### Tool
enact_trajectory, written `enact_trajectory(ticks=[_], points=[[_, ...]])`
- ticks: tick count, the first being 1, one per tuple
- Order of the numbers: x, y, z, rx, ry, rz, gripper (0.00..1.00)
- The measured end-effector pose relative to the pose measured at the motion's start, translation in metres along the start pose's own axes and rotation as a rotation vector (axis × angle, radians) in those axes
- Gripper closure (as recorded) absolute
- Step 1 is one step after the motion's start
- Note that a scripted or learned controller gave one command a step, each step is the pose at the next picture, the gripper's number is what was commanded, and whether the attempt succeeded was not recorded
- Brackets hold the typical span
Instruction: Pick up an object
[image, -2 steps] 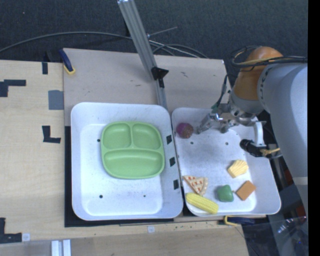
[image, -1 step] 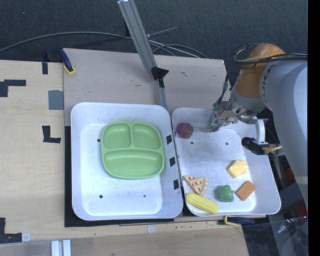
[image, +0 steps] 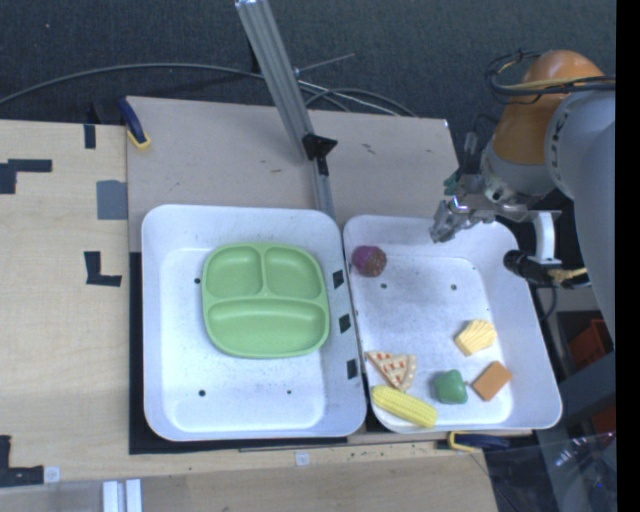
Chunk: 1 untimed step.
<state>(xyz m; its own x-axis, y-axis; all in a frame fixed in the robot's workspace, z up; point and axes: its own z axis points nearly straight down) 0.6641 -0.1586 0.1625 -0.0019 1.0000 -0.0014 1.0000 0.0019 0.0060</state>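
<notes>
My gripper (image: 442, 230) hangs over the far right edge of the right bin (image: 520, 300), with nothing seen between its fingers. In that bin lie a dark purple ball-like fruit (image: 369, 260) at the far left, a yellow block (image: 476, 336), an orange block (image: 491, 380), a green piece (image: 450, 386), a pizza slice (image: 392, 368) and a corn cob (image: 404, 405) toward the near side. The purple fruit sits about 70 pixels left of the gripper and slightly nearer.
The left bin (image: 170, 300) bears a green divided plate (image: 266, 300). A slanted metal pole (image: 285, 80) reaches down to the bins' far edge. The grey arm with its orange band (image: 545, 100) fills the upper right.
</notes>
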Motion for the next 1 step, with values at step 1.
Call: enact_trajectory(ticks=[1], points=[[-0.0055, 0.0044, -0.0456, 0.001, 0.0, 0.0, 1.0]])
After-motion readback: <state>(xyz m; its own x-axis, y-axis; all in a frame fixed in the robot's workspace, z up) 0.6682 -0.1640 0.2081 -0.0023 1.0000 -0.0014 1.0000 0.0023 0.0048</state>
